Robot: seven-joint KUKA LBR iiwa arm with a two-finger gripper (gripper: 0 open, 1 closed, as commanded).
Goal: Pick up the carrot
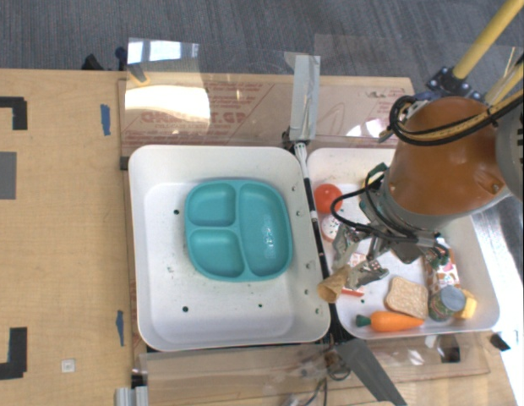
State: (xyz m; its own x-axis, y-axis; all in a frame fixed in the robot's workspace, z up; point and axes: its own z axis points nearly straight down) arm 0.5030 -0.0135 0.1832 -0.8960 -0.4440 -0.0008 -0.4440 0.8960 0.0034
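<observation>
Carrot lies lengthwise near the lower edge of the right bin, its green tip pointing left and its orange body just short of the bin's bottom wall. Just above it sits a slice of bread, touching or nearly touching it, and to the right a small cluster with a grey-capped item and a yellow piece crowds the lower right corner. The jaws hang above the left-middle of this bin, under the orange wrist band, near the carrot but up and left of it; whether they stand wide or narrow I cannot tell, since dark cables and metal parts blur together there. A tan lump rests against the wall shared with the left bin, and a red ball-like object sits higher up along that same wall. Room around the carrot is tight: wall below, bread above, clutter to the right, with a little bare floor at its left end. The left bin holds a teal divided plate in its middle, with bare white floor all around it. Both bins stand on the table, whose left part is open cardboard-brown surface.
</observation>
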